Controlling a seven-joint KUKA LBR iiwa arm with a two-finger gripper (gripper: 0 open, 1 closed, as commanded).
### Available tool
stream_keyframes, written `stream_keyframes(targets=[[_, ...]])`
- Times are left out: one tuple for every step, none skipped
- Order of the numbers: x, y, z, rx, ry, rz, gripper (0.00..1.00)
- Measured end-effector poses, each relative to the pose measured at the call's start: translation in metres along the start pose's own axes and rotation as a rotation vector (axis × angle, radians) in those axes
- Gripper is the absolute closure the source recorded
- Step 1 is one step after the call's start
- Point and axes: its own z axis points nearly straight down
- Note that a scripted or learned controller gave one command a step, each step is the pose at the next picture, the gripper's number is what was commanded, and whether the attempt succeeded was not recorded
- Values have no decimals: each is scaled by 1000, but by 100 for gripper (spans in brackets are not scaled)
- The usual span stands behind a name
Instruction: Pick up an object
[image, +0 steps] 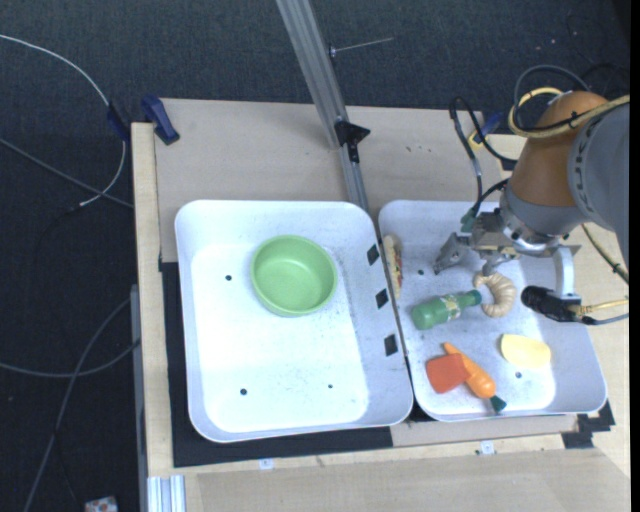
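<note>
With its fingers (470, 262) spread and holding nothing above the right bin (590, 385), the gripper should descend squarely over the green bottle (443, 310).

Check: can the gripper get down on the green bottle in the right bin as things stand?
Probably yes. The gripper hangs over the right bin, just up-right of the green bottle. Nothing covers the bottle; the beige ring at its cap end may crowd one finger.
</note>
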Motion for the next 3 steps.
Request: stream_keyframes(targets=[[1, 1, -11, -1, 2, 0, 100], [5, 5, -78, -8, -3, -2, 100], [10, 6, -124, -7, -3, -3, 100]])
